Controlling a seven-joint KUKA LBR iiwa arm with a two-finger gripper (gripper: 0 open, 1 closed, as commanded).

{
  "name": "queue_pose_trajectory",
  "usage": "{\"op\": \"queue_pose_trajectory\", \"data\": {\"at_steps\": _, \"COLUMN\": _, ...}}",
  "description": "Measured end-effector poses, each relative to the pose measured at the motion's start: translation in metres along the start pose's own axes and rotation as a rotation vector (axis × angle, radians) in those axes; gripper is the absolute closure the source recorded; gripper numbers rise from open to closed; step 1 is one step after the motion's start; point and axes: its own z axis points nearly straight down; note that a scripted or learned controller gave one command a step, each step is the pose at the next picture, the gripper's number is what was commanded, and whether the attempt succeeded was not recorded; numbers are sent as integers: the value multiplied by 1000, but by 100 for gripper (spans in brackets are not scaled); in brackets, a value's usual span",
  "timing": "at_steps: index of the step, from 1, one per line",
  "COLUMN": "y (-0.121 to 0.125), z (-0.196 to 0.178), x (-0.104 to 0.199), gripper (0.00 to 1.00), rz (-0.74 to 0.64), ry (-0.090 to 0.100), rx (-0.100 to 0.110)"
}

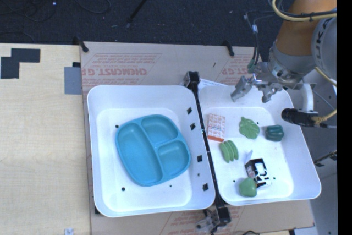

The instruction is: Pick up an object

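My gripper (253, 92) hangs over the far edge of the right bin (308, 173), fingers spread open with nothing between them. Below it in that bin lie a light green leafy vegetable (248, 128), a dark green pepper (274, 132), a bunch of green pods (230, 149), a green apple (248, 187), a small black and white block (257, 169) and a red-and-white printed packet (215, 126). The leafy vegetable sits closest to the fingers, a short way toward the front.
The left bin (104, 184) holds a blue divided plate (152, 148). A black divider (201, 140) runs between the bins. The bins rest on brown cardboard (143, 66) on a pale wooden bench (38, 146). A black cylinder (297, 116) juts in by the right bin's rim.
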Motion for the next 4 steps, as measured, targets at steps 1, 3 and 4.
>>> {"op": "queue_pose_trajectory", "data": {"at_steps": 1, "y": 3, "z": -8, "x": 0, "gripper": 0, "rz": -2, "ry": -1, "rx": -13}}
{"op": "queue_pose_trajectory", "data": {"at_steps": 3, "y": -9, "z": 99, "x": -2, "gripper": 0, "rz": -1, "ry": 0, "rx": -7}}
{"op": "queue_pose_trajectory", "data": {"at_steps": 4, "y": -6, "z": 125, "x": 0, "gripper": 0, "rz": -1, "ry": 2, "rx": -19}}
